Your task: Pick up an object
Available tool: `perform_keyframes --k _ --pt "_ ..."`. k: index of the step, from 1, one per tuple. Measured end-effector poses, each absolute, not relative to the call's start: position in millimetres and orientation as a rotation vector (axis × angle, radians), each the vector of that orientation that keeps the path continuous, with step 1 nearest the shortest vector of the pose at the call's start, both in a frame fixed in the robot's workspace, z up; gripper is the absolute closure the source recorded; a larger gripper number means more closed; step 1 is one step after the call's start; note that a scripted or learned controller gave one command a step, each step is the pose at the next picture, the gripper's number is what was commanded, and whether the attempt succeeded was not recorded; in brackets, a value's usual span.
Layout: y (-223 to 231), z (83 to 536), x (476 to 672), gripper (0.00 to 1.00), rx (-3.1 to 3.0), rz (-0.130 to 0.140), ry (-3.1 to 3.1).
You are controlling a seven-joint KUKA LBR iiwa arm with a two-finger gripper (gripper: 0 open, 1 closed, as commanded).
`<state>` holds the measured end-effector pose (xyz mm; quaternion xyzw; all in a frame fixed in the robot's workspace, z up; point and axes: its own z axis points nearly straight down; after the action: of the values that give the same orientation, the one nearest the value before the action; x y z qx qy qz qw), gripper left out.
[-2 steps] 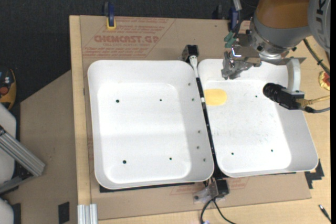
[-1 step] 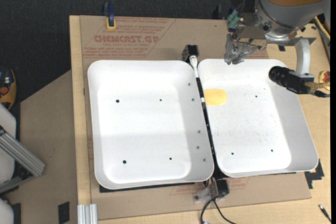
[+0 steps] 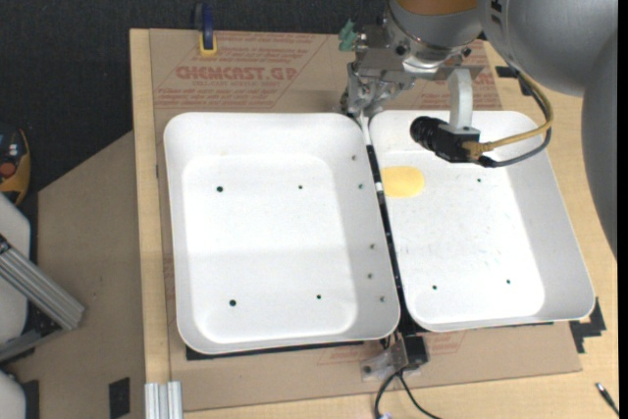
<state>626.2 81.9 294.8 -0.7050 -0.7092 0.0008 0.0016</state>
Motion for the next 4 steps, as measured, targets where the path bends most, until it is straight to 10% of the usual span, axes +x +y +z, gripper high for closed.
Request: perform_keyframes --k 2,4 --pt "37.0 351.8 618.9 1.0 -2.229 -0.005 -2.22" --pt "107.8 314.3 634.7 1.0 -2.221 -0.005 -2.225"
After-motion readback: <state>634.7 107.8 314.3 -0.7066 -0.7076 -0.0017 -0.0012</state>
